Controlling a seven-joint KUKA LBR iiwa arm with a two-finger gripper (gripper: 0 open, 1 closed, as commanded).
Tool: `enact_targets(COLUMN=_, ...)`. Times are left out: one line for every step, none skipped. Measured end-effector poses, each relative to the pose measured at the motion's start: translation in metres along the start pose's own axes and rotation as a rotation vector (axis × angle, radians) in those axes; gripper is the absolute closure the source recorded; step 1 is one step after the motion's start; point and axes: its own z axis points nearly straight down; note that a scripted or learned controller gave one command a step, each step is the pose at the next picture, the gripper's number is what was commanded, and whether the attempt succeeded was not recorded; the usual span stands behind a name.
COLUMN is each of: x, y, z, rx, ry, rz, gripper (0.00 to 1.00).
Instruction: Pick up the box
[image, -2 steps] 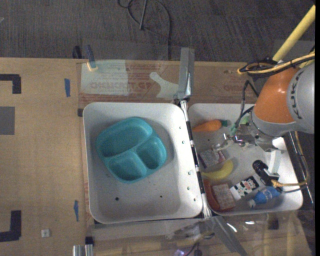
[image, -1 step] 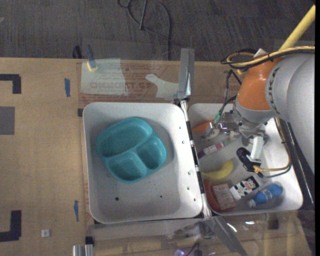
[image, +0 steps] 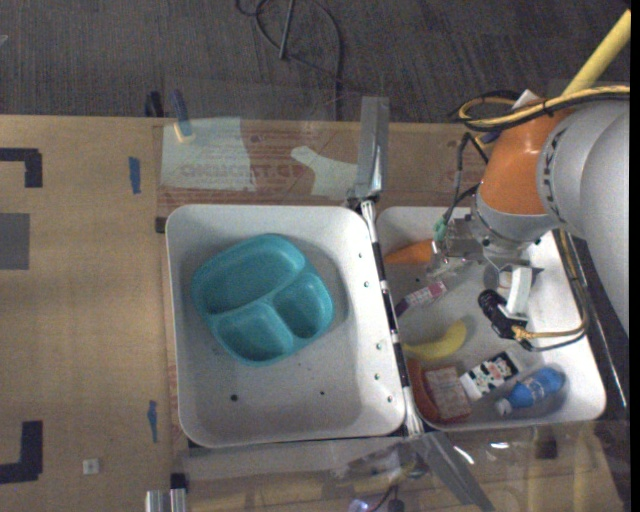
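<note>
Poised over the far-left part of the right bin (image: 592, 395), just beside an orange carrot-like piece (image: 408, 254): the gripper (image: 448, 258), too tangled in shadow and cabling to tell whether spread or closed, with nothing visibly held. Below it, a small pink-and-white tube (image: 422, 296), label too small to read. Nearer still, a yellow banana (image: 440, 342). Along the near edge of the same bin, well apart from the gripper: the box (image: 490, 377), lying tilted, printed in black and white patches with no legible word, just beside a reddish packet (image: 447, 392) on one side and a blue bottle (image: 530, 388) on the other. In the left bin (image: 300, 405), a teal divided plate (image: 262, 298) with three compartments, unmarked. On the bench beyond the bins, a clear plastic sheet (image: 215, 160) with faint pale lettering, not readable. Dark letters on the arm's grey shell (image: 590, 170), cut off and skewed, likewise unreadable. Scraps of blue tape (image: 134, 172) and black corner marks (image: 25, 165) on the brown bench top.
</note>
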Motion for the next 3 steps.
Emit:
enact_targets(x=0.000, y=0.000, z=0.000, rx=0.001, ry=0.000, rz=0.000, gripper=0.00)
enact_targets(x=0.063, y=-0.011, z=-0.086, rx=0.012, ry=0.004, rz=0.128, gripper=0.00)
enact_targets(x=0.002, y=-0.048, z=-0.005, rx=0.016, ry=0.005, rz=0.106, gripper=0.00)
